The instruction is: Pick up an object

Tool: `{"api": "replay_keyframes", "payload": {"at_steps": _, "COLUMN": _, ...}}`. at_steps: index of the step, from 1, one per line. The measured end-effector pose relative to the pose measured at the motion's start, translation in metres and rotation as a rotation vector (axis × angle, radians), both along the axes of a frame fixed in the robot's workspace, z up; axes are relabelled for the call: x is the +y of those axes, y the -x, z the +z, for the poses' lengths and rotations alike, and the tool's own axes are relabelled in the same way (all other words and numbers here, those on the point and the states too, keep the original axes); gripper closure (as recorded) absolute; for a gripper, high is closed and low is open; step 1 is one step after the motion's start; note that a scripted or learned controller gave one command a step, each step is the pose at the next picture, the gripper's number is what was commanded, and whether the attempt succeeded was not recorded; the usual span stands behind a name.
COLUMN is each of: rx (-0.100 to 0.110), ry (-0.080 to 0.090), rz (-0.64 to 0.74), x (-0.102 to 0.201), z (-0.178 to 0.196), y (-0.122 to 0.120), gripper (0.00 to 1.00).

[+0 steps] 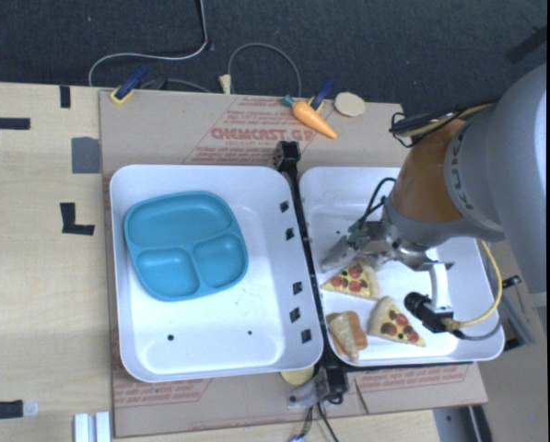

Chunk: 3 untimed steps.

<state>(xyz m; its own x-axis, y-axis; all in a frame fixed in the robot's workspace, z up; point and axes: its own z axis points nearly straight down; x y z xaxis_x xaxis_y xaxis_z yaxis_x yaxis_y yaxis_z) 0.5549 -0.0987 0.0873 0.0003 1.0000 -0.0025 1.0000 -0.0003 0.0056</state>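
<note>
Camera view is looking down on a surface (35, 247) carrying two white bins side by side. The left bin (127, 339) is holding a blue divided plate (184, 245). The right bin (330, 187) is holding three toy foods: a pizza slice (354, 281) near the divider, a second pizza slice (394, 322) toward the near edge, and a piece of toy bread (347, 332) just beside it at the bin's near left corner.

The grey arm (477, 168) is reaching in from the right and hanging low over the right bin, with the hand (348, 245) sitting just above the first pizza slice, perhaps touching its upper edge. Whether the hand is spread or pressed together I cannot tell; the metal parts are blurring together at this angle.

As I judge it, the pick is not yet done. Nothing is lifted: all three foods are lying flat on the bin floor. What is left is closing on a piece, most likely the first slice, and raising it clear.

A toy carrot (313, 120) and a pale disc (350, 105) are lying on the cardboard (247, 132) beyond the bins, well apart from the hand.
</note>
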Motion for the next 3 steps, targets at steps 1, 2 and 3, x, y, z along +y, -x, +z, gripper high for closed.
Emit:
{"api": "replay_keyframes", "payload": {"at_steps": 1, "rx": 0.002, "ry": 0.001, "rz": -0.003, "x": -0.065, "z": 0.064, "y": 0.005, "gripper": 0.00}}
{"api": "replay_keyframes", "payload": {"at_steps": 2, "rx": 0.002, "ry": 0.000, "rz": -0.001, "x": -0.051, "z": -0.003, "y": 0.072, "gripper": 0.00}}
{"api": "replay_keyframes", "payload": {"at_steps": 3, "rx": -0.002, "ry": 0.003, "rz": 0.002, "x": 0.001, "z": -0.001, "y": 0.069, "gripper": 0.00}}
